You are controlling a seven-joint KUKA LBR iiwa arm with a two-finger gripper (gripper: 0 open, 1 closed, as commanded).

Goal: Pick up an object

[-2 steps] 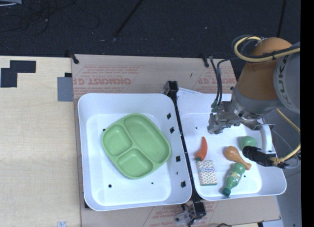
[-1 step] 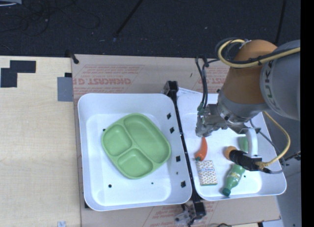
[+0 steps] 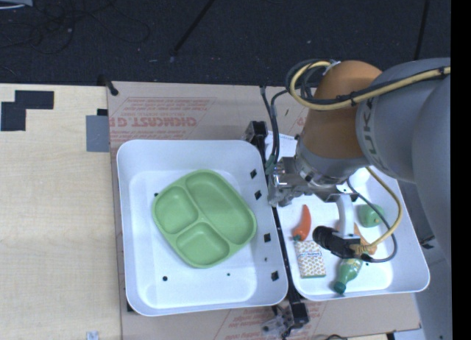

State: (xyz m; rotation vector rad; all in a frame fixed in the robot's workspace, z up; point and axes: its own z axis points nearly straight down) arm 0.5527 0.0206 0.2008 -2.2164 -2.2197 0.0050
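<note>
My gripper [image 3: 287, 190] hangs low over the left side of the right bin [image 3: 412, 276], under the orange wrist band; its metal parts sit close to the bin's left wall. Just below and right of it lies a small orange carrot-shaped piece [image 3: 302, 222], apart from the gripper as far as I can see. A small patterned packet [image 3: 311, 261] lies in front of that. A green bottle [image 3: 346, 274] rests near the bin's front edge. A green object [image 3: 370, 215] and an orange piece [image 3: 365, 241] lie further right, partly hidden by the arm.
The left bin [image 3: 140, 272] holds a green divided plate [image 3: 203, 216] lying flat in its middle. The wall between the two bins runs just left of the gripper. The bulky arm covers the back and right of the right bin.
</note>
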